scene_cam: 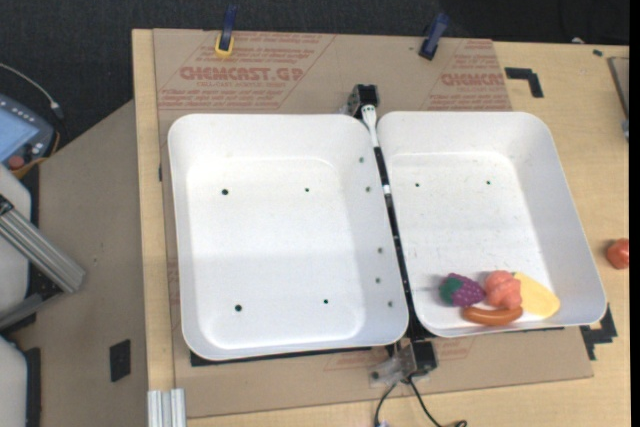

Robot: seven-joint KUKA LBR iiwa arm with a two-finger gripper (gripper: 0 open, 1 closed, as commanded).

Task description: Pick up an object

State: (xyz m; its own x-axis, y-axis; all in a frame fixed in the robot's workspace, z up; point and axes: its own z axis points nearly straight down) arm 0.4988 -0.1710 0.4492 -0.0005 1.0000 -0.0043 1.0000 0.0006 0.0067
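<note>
Toy foods point(497, 295) crowded in right bin point(470, 150)

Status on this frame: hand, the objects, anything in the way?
Toy food clustered in right bin, near corner: purple grapes, red-orange piece, yellow piece, orange sausage. Pieces bunched close together, untouched.

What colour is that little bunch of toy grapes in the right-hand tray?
Purple. The grapes show clearly in the overhead camera view, near the tray's front edge.

Brown board point(300, 65) under the bins reads "CHEMCAST G.P" in red.
</note>
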